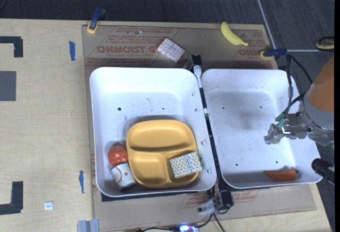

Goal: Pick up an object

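The robot's small metal two-finger gripper (pixel 276 134) hangs over the right-hand shallow white plastic bin (pixel 239 93), close to that bin's right wall; whether its jaws are parted or closed cannot be told at this size, and nothing can be made out between them. Behind it, the grey arm with its orange band (pixel 324 93) enters from the right. Near the bin's front rim, below the gripper and apart from it, lies a flat orange-red object (pixel 280 174). In the left-hand shallow white plastic bin (pixel 143 85), a yellow three-compartment plastic tray (pixel 159 146) sits toward the front, with a small patterned packet (pixel 185 164) resting in its right front compartment. Just beside the tray's left edge stand a red ball-like item (pixel 117 155) and a white-and-orange can (pixel 122 174). On the brown cardboard sheet (pixel 127 48) behind the bins lie a small printed box (pixel 170 50) and a yellow banana (pixel 232 34).
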Controlling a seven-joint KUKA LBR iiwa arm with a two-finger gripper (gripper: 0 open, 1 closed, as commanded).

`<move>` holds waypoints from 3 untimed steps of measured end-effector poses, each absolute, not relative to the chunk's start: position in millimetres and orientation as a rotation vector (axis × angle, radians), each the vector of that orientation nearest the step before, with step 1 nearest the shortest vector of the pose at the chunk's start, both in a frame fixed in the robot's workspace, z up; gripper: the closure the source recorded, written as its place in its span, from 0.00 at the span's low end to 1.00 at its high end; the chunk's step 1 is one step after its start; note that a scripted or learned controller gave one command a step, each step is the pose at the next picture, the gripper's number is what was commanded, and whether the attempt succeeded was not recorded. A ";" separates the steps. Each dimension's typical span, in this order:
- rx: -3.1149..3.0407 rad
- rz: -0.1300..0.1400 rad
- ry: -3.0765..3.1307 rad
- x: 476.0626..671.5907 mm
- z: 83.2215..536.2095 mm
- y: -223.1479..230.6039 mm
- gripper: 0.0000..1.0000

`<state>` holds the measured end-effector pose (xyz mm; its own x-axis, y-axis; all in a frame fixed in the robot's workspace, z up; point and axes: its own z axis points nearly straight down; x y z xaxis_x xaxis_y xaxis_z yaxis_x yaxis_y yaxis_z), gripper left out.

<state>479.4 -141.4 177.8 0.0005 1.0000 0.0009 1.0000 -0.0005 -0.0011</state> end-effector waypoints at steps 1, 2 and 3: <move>-2.221 -0.001 -2.224 534.0 167.8 -115.5 1.00; -2.221 0.001 -2.220 479.3 195.2 -173.9 1.00; -2.222 -0.002 -2.224 536.9 175.5 -126.4 1.00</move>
